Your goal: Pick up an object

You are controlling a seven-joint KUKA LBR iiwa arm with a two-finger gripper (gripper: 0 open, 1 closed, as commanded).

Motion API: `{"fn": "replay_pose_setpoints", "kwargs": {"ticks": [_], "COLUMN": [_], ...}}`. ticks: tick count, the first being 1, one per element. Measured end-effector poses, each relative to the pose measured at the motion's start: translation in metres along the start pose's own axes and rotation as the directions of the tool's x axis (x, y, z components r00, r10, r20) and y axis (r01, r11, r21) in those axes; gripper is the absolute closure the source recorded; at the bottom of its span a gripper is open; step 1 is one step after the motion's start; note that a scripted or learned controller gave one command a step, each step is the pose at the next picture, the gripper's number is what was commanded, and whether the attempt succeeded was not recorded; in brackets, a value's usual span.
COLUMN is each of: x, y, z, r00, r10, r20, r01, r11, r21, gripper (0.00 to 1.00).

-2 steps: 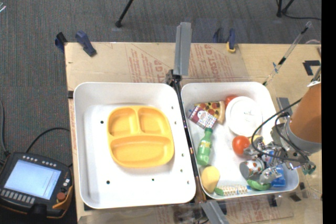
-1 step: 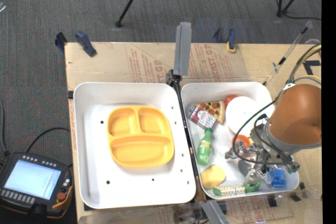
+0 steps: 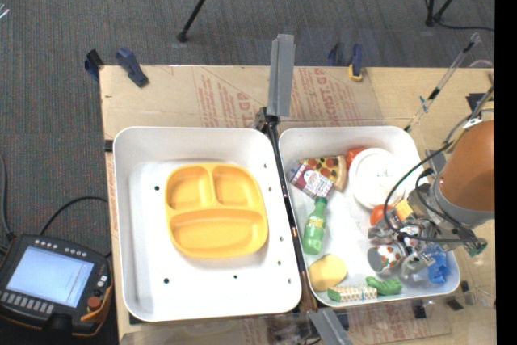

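Nearest the lens, at the bottom edge: a grey bracket [image 3: 329,327] at the front of the seam between the two bins, and a teach pendant [image 3: 52,283] with a lit screen on the carpet at lower left, cable trailing off behind it.

Left bin [image 3: 133,174] — a yellow divided plate [image 3: 216,210] lies flat near its centre, three compartments facing up, nothing on it.

Right bin [image 3: 339,140] — crowded. A green bottle [image 3: 315,226] lies near the left wall, cap end pointing toward the back. Behind it, a small purple packet [image 3: 311,179] touching a pizza-slice toy [image 3: 329,168]. A white round plate or lid [image 3: 373,176] sits toward the back right, a red piece [image 3: 355,153] showing at its rear edge. At the front: a pale yellow lemon-shaped object [image 3: 326,271], a flat strip with coloured marks [image 3: 351,294] against the front wall, and a green pickle-shaped piece [image 3: 383,285] just beside it. A blue object [image 3: 436,266] rests in the front right corner.

Arm — the orange band [image 3: 477,161] and grey wrist come in from the right, over the bin's right wall. The gripper [image 3: 397,248] is low in the front right part of the bin, among a red-and-orange item [image 3: 381,214] and a grey-and-white rounded item [image 3: 385,258]. Cables and linkages clutter the spot; whether it grasps anything, I cannot tell.

Bench [image 3: 202,97] is cardboard-topped, with blue clamps [image 3: 129,65] at the back left edge.
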State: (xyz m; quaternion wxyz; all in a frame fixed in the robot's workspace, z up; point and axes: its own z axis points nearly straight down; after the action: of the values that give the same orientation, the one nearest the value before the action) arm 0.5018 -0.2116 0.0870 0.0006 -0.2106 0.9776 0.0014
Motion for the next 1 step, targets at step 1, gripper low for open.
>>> {"fn": "replay_pose_setpoints", "kwargs": {"ticks": [1], "x": [-0.0306], "y": [0.0332], "z": [0.0003], "r00": [0.995], "r10": [-0.095], "r20": [0.0], "r01": [0.095], "r11": [0.995], "r21": [-0.001], "gripper": [0.0]}}
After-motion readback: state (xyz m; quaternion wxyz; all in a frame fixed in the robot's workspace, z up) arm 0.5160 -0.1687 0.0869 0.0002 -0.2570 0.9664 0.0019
